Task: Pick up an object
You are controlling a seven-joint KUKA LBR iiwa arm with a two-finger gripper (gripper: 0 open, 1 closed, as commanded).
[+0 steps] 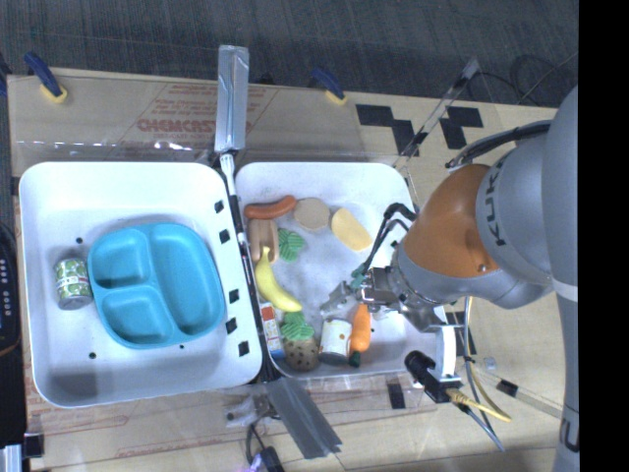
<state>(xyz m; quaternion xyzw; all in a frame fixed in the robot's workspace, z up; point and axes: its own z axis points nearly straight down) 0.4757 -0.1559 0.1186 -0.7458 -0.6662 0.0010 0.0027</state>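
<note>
My gripper (356,291) hangs low over the right part of the right bin (324,177), under the arm's orange band (447,229). An orange carrot (361,328) lies just below it, beside a small white cup (336,339). Left of the gripper lie a yellow banana (271,285) and a green leafy piece (290,244). Along the bin's far side sit a sausage (269,207), a round tan piece (313,213) and a pale yellow piece (350,229). The carrot looks close to the gripper, but whether they touch is unclear.
The left bin (49,190) holds a blue divided tray (157,283) and a small green-labelled can (71,281) at its left side. A brown speckled block (301,354) rests in the right bin's near corner. A metal divider (232,96) rises between the bins at the back.
</note>
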